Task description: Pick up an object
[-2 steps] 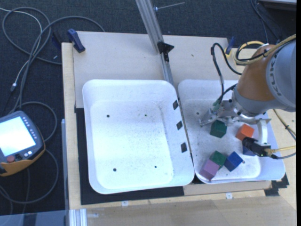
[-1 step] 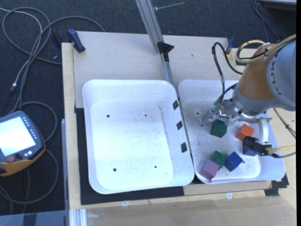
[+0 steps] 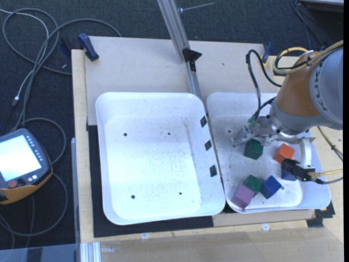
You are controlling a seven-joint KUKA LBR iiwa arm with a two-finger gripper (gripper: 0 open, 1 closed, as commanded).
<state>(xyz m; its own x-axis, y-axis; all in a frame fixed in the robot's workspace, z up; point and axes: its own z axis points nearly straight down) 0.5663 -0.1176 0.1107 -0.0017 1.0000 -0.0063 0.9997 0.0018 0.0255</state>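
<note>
The gripper hangs low inside the right bin, in its upper middle part, with its metal fingers reaching out toward the view's left from under the arm's wrist. Whether those fingers are spread or closed cannot be told from this angle, and nothing can be seen clamped between them. A dark green cube lies directly below the fingertips in the view, very close to them; contact between the two cannot be made out.

Behind the gripper, the grey arm with its orange band comes in from the right and covers the upper right part of that bin. Black cables loop around the wrist.

To the right of the dark green cube sits an orange block, and just below that a dark blue block partly hidden by a black part of the wrist gear. Along the near edge of the right bin a second green cube, a blue cube and a purple cube cluster close together, the purple one nearest the bin's front corner.

The left bin sits beside the right one, their rims meeting along the middle. A slanted metal rail runs up from between the bins. On the floor at far left lies a teach pendant with a lit screen.
</note>
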